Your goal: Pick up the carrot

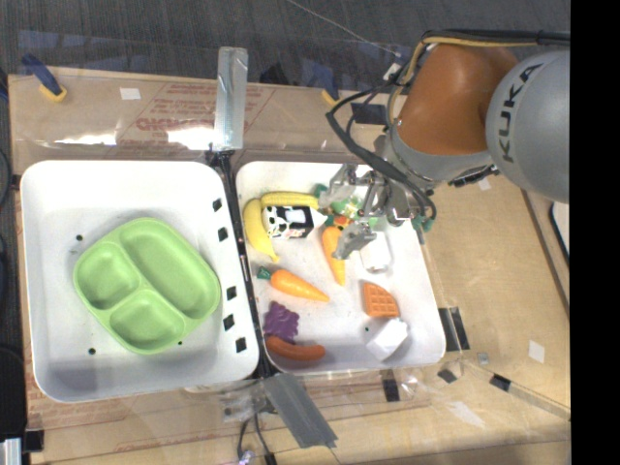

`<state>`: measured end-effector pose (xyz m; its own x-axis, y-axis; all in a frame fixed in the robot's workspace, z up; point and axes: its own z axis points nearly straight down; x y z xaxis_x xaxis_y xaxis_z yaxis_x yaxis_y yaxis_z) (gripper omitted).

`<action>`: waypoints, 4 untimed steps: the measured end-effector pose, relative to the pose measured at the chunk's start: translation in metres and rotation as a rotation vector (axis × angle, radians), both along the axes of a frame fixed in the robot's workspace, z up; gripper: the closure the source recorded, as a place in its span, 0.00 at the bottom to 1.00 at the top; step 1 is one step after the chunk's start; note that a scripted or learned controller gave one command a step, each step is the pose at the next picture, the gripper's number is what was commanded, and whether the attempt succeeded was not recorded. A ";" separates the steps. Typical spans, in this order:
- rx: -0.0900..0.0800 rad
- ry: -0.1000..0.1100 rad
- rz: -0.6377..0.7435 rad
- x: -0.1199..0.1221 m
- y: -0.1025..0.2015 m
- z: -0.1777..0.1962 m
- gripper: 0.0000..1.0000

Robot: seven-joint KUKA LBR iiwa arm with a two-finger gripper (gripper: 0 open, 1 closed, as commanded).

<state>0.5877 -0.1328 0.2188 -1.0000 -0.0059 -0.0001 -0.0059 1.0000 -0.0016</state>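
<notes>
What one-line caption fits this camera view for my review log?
Gripper poised over a carrot in the right bin, among a second carrot, banana and waffle; green tray at left.

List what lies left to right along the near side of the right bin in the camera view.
Purple grapes → sausage → waffle → white block. The sausage sits just nearer than the grapes, slightly further right.

Bright, even overhead light, soft shadows, mild glare on the white bins (58,187), slightly grainy.
</notes>
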 end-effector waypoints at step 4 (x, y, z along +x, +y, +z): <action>-0.001 -0.018 -0.042 0.000 0.026 0.015 1.00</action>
<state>0.5874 -0.1067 0.2335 -0.9992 0.0360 -0.0178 0.0360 0.9993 -0.0019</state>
